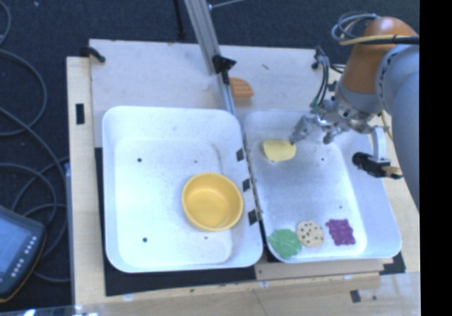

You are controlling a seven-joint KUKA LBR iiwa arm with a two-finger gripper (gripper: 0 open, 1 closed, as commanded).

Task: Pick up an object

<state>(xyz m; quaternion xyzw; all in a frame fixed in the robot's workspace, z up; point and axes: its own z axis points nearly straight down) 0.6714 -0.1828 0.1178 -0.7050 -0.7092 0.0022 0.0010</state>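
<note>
Green piece (284, 242), cookie (309, 233), purple piece (340, 231) sit low right; yellow block (278, 150) mid-frame beside tool (311, 131), grip state unclear, looks light, soft, pinch across its short sides.

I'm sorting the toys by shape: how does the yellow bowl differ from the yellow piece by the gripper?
The yellow bowl is round, hollow and the larger; the yellow piece is a small, flat-looking lump. The bowl sits in the left bin, the piece in the right bin, close to the gripper. Both are yellow.
</note>
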